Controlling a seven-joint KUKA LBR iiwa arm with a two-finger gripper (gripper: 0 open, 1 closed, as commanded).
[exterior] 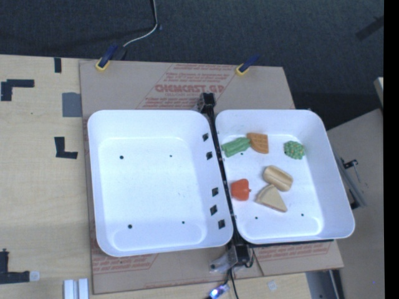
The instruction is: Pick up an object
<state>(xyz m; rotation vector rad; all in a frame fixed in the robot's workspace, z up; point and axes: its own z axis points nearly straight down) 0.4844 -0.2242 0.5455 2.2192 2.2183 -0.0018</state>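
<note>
Two white bins sit side by side; we see six small toy foods in the right bin (312, 129): a green pickle (236, 146) touching an orange wedge (258, 142), a green ball (293, 149), a red pepper (240, 189), a bread roll (277, 177) and a tan wedge (272, 199) (just beside each other).

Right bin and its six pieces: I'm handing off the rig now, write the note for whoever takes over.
All six items lie loose in the right bin, none picked yet.
Green pickle-like piece lies by the divider, touching the orange wedge beside it.
Green bumpy ball sits apart, toward the right wall.
Red-orange pepper-like piece lies lower, near the divider.
Tan bread roll and tan triangular slice lie close together at centre.
Done: nothing. Left: bring the arm in, grasp one item, lift it.
</note>
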